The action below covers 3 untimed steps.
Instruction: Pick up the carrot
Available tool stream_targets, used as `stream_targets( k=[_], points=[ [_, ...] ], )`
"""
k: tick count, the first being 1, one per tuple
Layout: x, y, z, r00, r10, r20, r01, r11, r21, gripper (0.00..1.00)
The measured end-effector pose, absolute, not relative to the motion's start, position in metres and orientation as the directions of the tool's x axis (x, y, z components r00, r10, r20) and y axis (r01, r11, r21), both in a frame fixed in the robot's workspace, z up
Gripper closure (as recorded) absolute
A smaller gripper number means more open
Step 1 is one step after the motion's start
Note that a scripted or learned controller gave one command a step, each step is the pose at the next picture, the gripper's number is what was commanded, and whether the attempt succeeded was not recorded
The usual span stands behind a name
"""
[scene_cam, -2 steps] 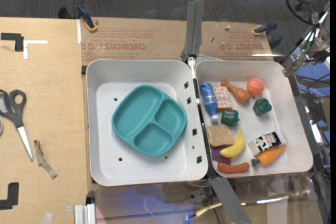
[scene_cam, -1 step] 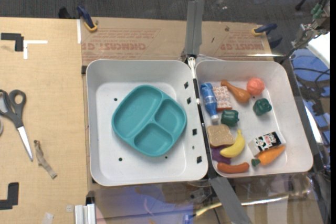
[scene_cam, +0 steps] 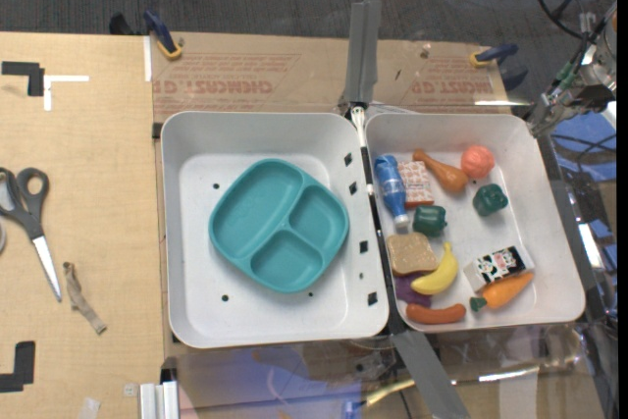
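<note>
The carrot (scene_cam: 507, 289) is orange with a green stub at its left end. It lies near the front right corner of the right bin (scene_cam: 555, 211), slanting up to the right. A small black-and-white carton (scene_cam: 495, 266) rests against its upper side. A red sausage (scene_cam: 436, 313) lies to its left along the front wall.
The right bin also holds a banana (scene_cam: 439, 276), a bread slice (scene_cam: 411, 253), a blue bottle (scene_cam: 390, 185), a drumstick (scene_cam: 444, 172), a peach-coloured ball (scene_cam: 477, 161) and two dark green pieces (scene_cam: 490, 200). A teal divided plate (scene_cam: 280, 224) sits in the left bin (scene_cam: 186, 211). Scissors (scene_cam: 34, 216) lie at the far left.
</note>
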<state>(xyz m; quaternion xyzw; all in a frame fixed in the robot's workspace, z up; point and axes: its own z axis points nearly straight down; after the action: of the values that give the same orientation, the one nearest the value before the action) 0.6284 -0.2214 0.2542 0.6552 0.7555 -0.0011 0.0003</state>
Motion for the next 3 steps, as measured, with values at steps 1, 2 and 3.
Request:
stream_targets(
  k=[1,2,3],
  points=[
    [0.638,-0.222,0.201,0.119,0.993,-0.002,0.993,-0.119,-0.001,1.00],
    [0.639,-0.205,0.316,0.141,0.990,-0.002,0.990,-0.141,0.000,1.00],
    [0.660,-0.217,0.307,0.237,0.972,-0.002,0.972,-0.237,-0.001,1.00]
  ],
)
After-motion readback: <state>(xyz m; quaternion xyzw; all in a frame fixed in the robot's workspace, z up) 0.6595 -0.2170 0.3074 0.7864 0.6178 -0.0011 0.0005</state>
